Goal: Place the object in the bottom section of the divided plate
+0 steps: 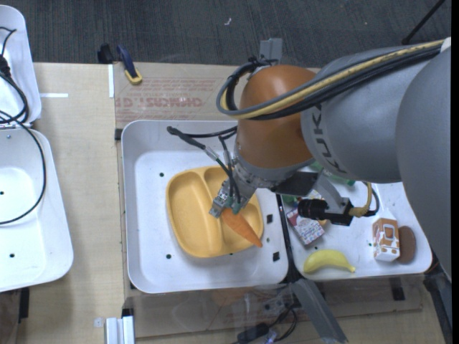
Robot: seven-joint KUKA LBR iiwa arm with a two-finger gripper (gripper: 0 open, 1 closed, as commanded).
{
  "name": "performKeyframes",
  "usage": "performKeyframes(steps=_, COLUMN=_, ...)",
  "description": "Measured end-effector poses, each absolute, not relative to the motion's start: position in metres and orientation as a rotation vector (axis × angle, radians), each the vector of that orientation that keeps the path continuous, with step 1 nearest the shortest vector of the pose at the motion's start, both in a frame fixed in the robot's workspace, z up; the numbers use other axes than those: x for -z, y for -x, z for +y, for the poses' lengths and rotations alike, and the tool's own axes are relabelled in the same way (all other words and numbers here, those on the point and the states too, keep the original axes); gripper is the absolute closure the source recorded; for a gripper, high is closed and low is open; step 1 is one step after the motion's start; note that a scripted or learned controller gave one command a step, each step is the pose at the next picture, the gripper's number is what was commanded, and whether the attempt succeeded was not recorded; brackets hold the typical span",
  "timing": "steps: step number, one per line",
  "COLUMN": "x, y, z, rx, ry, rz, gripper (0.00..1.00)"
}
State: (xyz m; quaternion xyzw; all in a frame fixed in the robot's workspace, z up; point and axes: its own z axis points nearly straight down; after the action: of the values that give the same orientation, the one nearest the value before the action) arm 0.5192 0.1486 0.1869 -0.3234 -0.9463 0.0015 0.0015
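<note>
Gripping a smooth, tapered orange plastic carrot (242, 227) in the closed two-finger gripper (228, 203), over a glossy yellow divided plate (188, 217) lying in a shallow white bin (143, 213).

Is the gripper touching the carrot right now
Touching. The camera view shows the gripper fingers closed around the green top end of the carrot, which lies over the yellow divided plate.

One fixed camera sits above the bench (79, 92), looking down at a slant on both white bins (143, 213) — near enough that the arm (373, 113), entering from the right, looms large.
</note>
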Motion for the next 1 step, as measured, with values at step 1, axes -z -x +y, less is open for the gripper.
performKeyframes(steps=1, x=-0.218, y=-0.5079, z=0.154, rx=-0.002, ry=0.8, rz=-3.038, gripper=1.0)
